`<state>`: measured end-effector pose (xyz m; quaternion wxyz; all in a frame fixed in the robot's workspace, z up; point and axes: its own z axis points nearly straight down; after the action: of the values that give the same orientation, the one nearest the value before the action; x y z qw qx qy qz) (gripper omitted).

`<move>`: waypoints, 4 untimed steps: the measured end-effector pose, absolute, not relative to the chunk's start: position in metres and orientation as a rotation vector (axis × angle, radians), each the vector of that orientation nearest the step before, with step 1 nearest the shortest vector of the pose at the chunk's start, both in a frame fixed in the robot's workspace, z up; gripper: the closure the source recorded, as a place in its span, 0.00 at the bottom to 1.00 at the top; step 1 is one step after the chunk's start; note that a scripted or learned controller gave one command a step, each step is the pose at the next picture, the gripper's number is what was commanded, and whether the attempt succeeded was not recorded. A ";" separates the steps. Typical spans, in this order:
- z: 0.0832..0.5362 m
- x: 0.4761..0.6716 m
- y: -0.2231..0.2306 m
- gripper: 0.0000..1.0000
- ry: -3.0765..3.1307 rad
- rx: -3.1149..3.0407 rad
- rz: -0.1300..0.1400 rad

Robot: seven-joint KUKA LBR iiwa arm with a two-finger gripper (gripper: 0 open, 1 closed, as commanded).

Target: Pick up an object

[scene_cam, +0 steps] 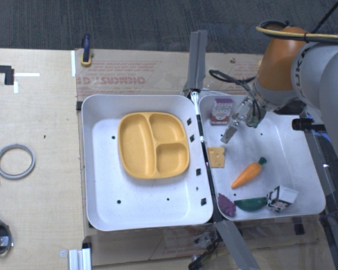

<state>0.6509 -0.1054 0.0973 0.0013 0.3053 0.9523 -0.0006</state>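
My gripper [232, 133], upper-left of right bin [304, 151]: jaw state can't tell. Cracker [216, 157] just below; carrot [248, 173] lower right w/ bare floor between. Pink carton [221, 110] nr top edge.

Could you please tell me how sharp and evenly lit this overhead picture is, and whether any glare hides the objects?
In the camera view, lighting is soft and even, with faint shadows under the yellow divided plastic plate and the orange toy carrot; the shallow white right bin looks bright but nothing is washed out; the two-finger gripper appears slightly blurred, while the small objects stay reasonably sharp.
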 end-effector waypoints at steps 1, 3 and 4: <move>0.092 0.553 -0.103 0.00 2.904 1.198 -0.003; 0.110 0.503 -0.115 0.00 2.707 1.596 -0.003; 0.119 0.504 -0.115 1.00 2.708 1.592 -0.004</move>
<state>0.5037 -0.1152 0.1187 0.0001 0.5068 0.8621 -0.0011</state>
